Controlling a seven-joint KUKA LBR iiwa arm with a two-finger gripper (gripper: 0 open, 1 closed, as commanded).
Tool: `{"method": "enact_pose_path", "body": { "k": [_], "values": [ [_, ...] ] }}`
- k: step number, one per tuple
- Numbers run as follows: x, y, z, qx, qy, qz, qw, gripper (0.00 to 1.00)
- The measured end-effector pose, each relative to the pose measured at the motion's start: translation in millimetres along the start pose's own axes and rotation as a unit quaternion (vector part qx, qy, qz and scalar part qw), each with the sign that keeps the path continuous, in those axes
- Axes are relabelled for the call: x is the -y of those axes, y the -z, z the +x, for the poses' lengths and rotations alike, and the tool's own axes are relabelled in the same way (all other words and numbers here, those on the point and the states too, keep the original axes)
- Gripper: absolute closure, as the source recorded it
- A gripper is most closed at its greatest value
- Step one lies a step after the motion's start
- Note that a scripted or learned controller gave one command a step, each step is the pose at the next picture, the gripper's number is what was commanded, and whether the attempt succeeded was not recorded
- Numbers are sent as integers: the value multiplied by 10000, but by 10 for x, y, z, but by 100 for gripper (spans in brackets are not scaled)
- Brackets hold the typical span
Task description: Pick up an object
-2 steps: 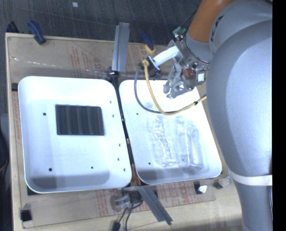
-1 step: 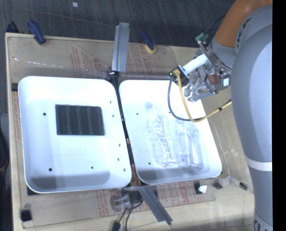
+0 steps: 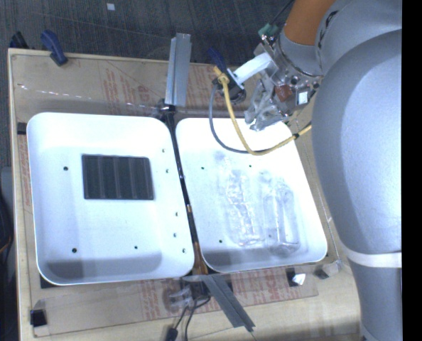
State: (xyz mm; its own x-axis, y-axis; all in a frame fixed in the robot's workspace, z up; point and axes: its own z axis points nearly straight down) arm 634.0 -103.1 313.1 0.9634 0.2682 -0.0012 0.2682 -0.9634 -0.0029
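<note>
— What carries it all?

— A pale wooden desk (image 3: pixel 90 73) on dark carpet-like floor (image 3: pixel 90 6). Two shallow white bins sit side by side on it: the left bin (image 3: pixel 55 130) and the right bin (image 3: pixel 197 130), touching along the desk's middle. A blue clamp (image 3: pixel 53 46) grips the desk's far edge near its left corner.

— Anything hard to read?

— The clear plastic items (image 3: pixel 261 208) in the right bin, towards the desk's near right corner. They are see-through and crinkled, and I cannot tell how many there are. The grey arm (image 3: pixel 360 119) covers the desk's right edge. The gripper (image 3: pixel 262 116) hangs over the right bin's far rim. Whether it is open or closed, I cannot tell.

— Other shapes?

— A dark ribbed rectangle (image 3: pixel 117 177) lies flat mid left bin. A yellow cable (image 3: pixel 243 137) loops below the gripper.
</note>
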Motion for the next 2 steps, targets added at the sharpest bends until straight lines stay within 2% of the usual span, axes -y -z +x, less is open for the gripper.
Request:
{"method": "enact_pose_path", "body": {
  "k": [1,2],
  "values": [
    [1260,121,183,15,829,-4,9966,100],
    [538,735,-167,-4,1162,-2,9932,100]
  ]
}}
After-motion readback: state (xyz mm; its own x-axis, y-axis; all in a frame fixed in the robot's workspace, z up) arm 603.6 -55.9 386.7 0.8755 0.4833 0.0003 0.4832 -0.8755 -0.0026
